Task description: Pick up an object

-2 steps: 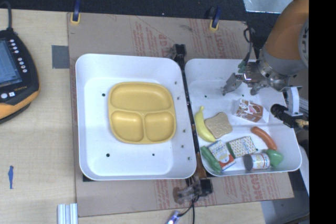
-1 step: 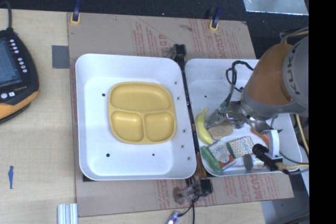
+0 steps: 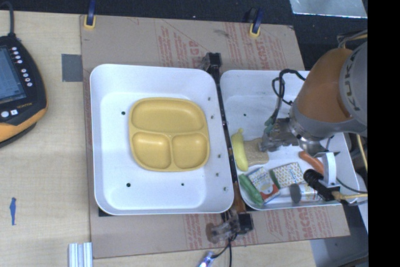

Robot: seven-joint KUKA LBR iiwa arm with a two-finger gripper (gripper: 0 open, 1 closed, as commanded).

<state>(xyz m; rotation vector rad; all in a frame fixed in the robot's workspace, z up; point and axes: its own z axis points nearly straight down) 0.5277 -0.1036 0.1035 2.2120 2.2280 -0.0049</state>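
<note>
Camera view: faint, unreadable red print across cardboard sheet (image 3: 187, 40).

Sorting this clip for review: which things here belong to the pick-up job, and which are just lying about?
Job:
the two-finger gripper, low in the right white bin
yellow banana-shaped toy
tan sponge-like block
green-edged packet
patterned card
orange carrot-like piece

Lying about:
yellow three-part plastic tray in the left white bin
orange-rimmed handheld controller
</note>
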